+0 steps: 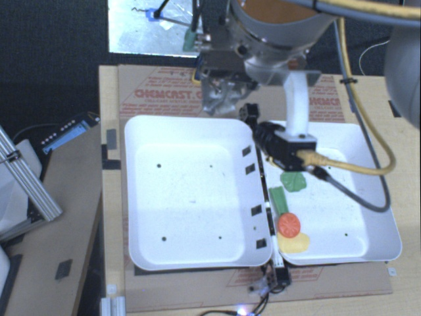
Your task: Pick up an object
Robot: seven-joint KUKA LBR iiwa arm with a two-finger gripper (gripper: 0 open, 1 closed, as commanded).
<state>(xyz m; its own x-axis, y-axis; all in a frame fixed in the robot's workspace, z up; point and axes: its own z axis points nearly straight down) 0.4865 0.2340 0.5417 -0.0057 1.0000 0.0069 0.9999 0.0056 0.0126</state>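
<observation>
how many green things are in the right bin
2. A green lump lies near the bin's left side, just under the black camera block; a green strip lies below it, by the divider above the orange-red ball. More may hide beneath the arm.

End effector [223,101] blurred, fingers indistinct; arm [289,5] cut off at top edge.

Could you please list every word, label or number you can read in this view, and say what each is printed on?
"CHEMCAST" in red letters, printed on the brown cardboard sheet under the two white bins.
More red lettering on the same sheet, at its right end behind the arm and along its near edge, is too blurred or covered to read.
</observation>
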